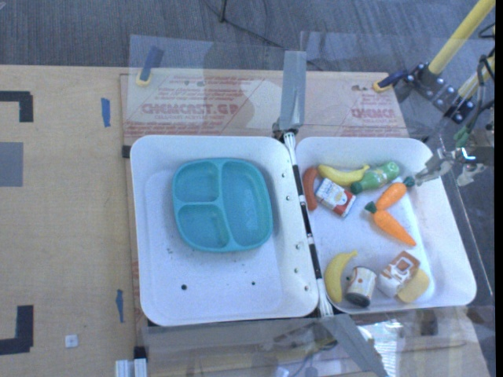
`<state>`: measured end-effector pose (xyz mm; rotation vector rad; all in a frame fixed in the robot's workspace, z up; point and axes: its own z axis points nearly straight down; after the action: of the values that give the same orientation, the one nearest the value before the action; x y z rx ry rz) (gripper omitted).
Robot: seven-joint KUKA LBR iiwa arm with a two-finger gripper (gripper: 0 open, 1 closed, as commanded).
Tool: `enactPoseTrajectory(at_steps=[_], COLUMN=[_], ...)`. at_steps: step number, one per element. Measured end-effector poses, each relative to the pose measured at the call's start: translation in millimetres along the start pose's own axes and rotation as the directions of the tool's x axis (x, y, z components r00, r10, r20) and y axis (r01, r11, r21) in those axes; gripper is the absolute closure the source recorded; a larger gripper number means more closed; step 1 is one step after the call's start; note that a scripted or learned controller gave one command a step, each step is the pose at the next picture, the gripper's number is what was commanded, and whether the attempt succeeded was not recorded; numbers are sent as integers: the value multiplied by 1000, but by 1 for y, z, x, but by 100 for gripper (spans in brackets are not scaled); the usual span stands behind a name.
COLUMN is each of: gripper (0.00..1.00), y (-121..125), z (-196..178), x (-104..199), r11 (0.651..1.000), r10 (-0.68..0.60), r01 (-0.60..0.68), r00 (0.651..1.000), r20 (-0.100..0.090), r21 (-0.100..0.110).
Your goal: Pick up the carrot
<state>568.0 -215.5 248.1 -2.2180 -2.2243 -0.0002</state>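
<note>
The gripper point(442, 166), its opening impossible to tell, sits at the right bin's point(464, 250) rim, two carrots point(391, 225) just left below it.

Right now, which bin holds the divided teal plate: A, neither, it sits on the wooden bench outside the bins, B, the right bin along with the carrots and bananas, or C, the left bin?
C: the teal plate lies flat in the left bin, while the carrots and bananas sit in the right bin.
</note>
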Motion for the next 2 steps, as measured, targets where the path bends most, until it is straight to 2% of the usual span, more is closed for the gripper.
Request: enactPoseTrajectory(at_steps=[1,2], gripper=[0,0], y=[40,35], z=[131,153], x=[80,45], r11=[1000,1000], r10=[-29,15], r01=[29,-15], r00=[1000,1000], r20=[0,-3], r21=[0,-15])
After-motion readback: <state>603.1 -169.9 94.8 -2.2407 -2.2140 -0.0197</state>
